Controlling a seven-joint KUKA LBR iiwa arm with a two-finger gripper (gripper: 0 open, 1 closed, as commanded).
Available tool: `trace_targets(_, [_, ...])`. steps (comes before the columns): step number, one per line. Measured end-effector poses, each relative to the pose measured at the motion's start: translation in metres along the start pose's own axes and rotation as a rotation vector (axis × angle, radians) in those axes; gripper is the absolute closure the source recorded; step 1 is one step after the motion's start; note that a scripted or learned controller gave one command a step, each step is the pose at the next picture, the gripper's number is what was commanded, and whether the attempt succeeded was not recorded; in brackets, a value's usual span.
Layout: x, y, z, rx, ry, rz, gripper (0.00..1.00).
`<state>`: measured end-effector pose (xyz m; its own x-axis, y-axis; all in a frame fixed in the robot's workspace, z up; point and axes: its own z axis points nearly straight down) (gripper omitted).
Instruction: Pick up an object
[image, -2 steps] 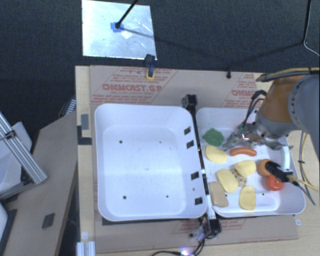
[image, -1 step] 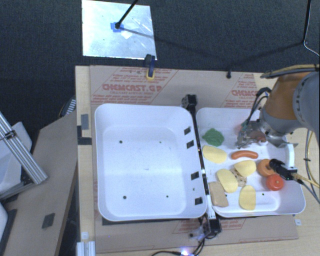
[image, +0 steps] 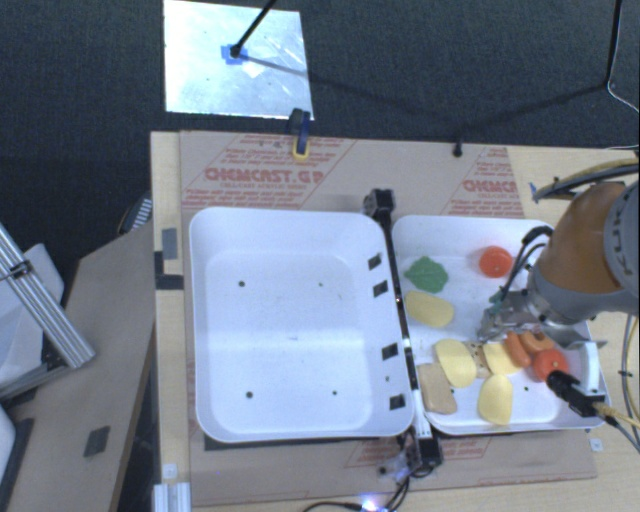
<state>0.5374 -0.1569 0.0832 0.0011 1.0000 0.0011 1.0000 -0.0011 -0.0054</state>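
The gripper (image: 497, 325) hangs low over the right bin (image: 455, 232), just above a carrot (image: 518, 347), a red tomato (image: 546, 362) and four yellow pieces (image: 455, 362); I cannot tell whether it grips anything. One green leaf (image: 426, 271), one tan slice (image: 436, 388), one red ball (image: 495, 262) lie nearby

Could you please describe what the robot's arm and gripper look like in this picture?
The arm is a thick, rounded body with a broad orange band above a grey wrist section. A black cable loops along its upper left side. The gripper is a small grey metal part at the arm's end; its finer details are too small to tell.
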Motion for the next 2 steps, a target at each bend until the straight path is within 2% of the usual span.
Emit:
trace_targets(1, [-0.016,0.013,-0.157,-0.025,-0.008,-0.005,1.00])
trace_targets(2, [-0.040,0.046,-0.317,-0.024,-0.009,-0.005,1.00])
